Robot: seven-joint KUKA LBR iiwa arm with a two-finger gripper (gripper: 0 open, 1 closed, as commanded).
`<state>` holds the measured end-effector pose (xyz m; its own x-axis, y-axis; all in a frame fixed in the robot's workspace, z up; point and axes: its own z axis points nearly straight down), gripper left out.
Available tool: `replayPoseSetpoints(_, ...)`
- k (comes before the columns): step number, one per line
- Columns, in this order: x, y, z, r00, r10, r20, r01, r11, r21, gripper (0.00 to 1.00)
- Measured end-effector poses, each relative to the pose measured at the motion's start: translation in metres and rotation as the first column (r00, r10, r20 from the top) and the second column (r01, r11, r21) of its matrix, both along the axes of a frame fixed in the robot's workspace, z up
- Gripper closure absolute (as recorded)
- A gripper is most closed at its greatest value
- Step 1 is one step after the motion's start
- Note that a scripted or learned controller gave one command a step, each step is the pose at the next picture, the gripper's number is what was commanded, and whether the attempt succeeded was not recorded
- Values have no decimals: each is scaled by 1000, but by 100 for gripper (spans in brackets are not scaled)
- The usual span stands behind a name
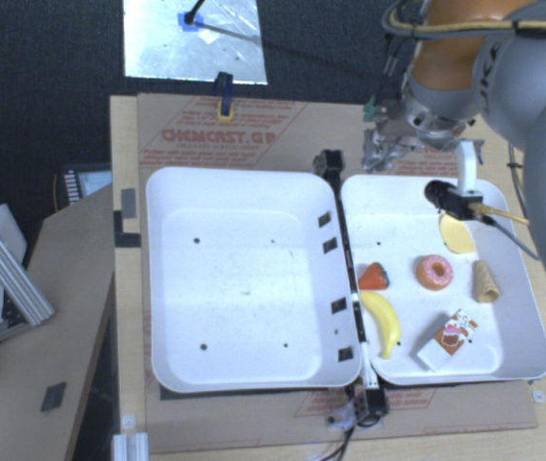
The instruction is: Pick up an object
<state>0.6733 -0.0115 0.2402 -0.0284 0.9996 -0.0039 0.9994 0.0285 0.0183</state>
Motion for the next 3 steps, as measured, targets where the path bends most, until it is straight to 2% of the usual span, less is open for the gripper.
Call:
replayPoseSetpoints(1,0,0,0,1000,1,0,-1,1000,0,0)
replayPoseSetpoints(2,1,0,11,1000,5,3,-5,1000,-1,100)
replayPoseSetpoints(3,2,0,22,1000,9,7,-9,1000,-2,100)
